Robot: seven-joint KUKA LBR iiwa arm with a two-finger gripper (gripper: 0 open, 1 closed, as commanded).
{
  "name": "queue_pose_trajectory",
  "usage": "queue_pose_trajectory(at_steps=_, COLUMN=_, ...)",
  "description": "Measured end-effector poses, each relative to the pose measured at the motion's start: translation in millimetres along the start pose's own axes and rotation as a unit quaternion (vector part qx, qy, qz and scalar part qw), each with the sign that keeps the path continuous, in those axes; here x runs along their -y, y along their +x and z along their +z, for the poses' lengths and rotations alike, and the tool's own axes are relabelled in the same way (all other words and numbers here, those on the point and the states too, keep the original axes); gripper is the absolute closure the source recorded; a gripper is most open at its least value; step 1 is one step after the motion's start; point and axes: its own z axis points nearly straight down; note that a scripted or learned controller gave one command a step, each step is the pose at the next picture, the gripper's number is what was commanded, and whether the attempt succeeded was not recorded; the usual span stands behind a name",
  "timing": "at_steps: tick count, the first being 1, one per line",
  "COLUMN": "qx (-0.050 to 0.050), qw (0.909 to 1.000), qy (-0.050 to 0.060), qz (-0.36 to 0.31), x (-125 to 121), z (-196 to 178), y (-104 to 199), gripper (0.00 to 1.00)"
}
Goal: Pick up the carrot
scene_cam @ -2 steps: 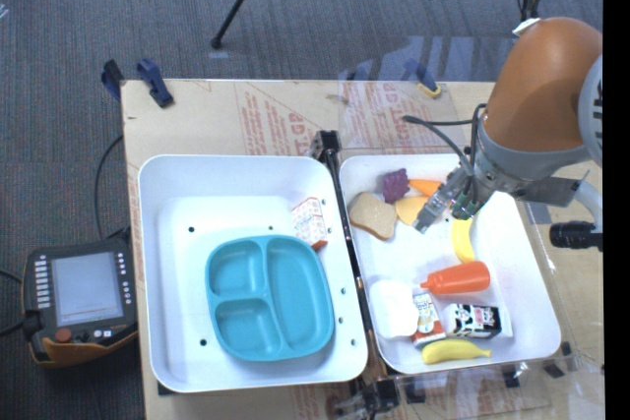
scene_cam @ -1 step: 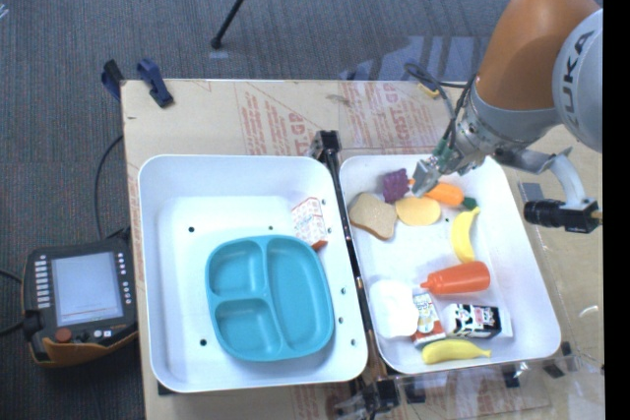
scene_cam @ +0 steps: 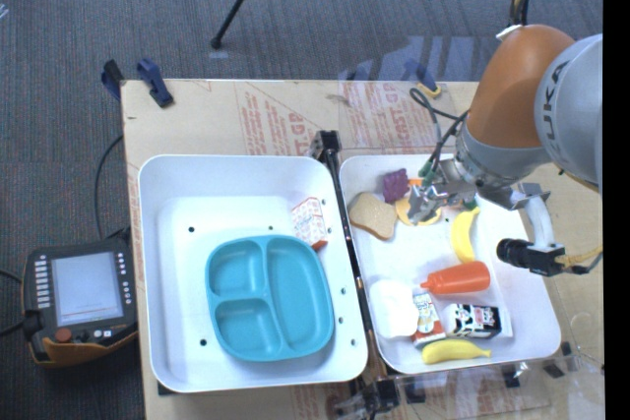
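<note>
My gripper point(scene_cam: 425, 204) reaches down into the back part of the right bin point(scene_cam: 536, 305), between a bread slice point(scene_cam: 374, 214) and a yellow banana point(scene_cam: 463, 234). Small orange and green bits point(scene_cam: 429, 178) show right at the gripper, mostly hidden by it; they may belong to the carrot. A longer orange object point(scene_cam: 459, 278) with a small red tip lies in the middle of the bin, well in front of the gripper and apart from it. It looks more like a bottle than a carrot.
The right bin also holds a purple piece point(scene_cam: 394, 184), a white cup point(scene_cam: 393, 308), two small cartons point(scene_cam: 477, 318) and a second banana point(scene_cam: 455, 351). In the left bin point(scene_cam: 162, 211) lie a blue divided plate point(scene_cam: 269, 295) and a small packet point(scene_cam: 309, 219).
</note>
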Motion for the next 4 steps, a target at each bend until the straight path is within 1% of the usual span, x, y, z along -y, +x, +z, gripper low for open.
queue_pose_trajectory(at_steps=1, qx=0.001, qw=0.9969, qy=-0.003, qz=-0.078, x=37.9, z=-21.4, y=-60.4, gripper=1.00)
queue_pose_trajectory(at_steps=2, qx=-0.001, qw=0.9990, qy=-0.001, qz=0.044, x=82.3, z=-27.3, y=-57.2, gripper=1.00)
queue_pose_trajectory(at_steps=3, qx=0.000, qw=0.9896, qy=-0.003, qz=0.144, x=103.1, z=-61.5, y=-92.0, gripper=1.00)
queue_pose_trajectory(at_steps=4, qx=-0.004, qw=0.9911, qy=0.004, qz=0.133, x=112.8, z=110.3, y=-101.5, gripper=1.00)
